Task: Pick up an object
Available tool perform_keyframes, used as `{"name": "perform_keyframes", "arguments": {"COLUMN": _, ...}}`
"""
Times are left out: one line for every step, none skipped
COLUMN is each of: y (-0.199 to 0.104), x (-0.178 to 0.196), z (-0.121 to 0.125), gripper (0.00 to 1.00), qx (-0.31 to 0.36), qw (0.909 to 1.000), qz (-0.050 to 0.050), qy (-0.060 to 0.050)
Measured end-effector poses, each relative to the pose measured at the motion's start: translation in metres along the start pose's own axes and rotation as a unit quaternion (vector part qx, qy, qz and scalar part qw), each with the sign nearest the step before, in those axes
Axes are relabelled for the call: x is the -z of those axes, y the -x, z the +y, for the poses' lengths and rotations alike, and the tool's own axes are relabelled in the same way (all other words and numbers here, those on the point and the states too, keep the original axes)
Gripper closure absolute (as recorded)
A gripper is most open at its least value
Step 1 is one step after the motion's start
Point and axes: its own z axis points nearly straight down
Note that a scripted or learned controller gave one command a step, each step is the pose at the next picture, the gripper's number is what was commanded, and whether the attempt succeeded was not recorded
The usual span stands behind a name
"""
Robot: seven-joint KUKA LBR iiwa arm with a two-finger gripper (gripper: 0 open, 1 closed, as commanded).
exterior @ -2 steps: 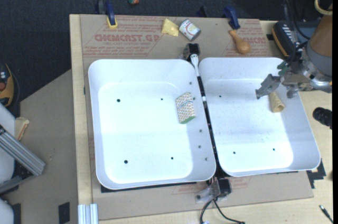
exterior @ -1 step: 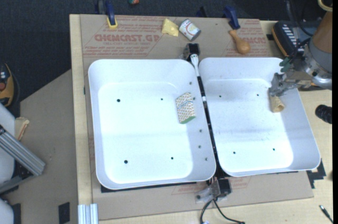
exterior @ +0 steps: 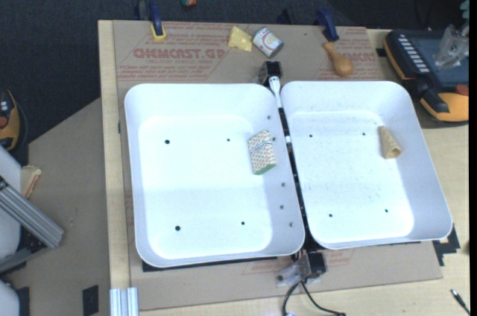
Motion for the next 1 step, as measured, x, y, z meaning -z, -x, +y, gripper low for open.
{"name": "perform_keyframes", "arguments": {"y": -0.0875, "x": -0.0752, "z": 0.0011, "gripper": 1.0, "qx": 0.004, "qw": 0.9999, "qz": 0.007, "qy": -0.014}}
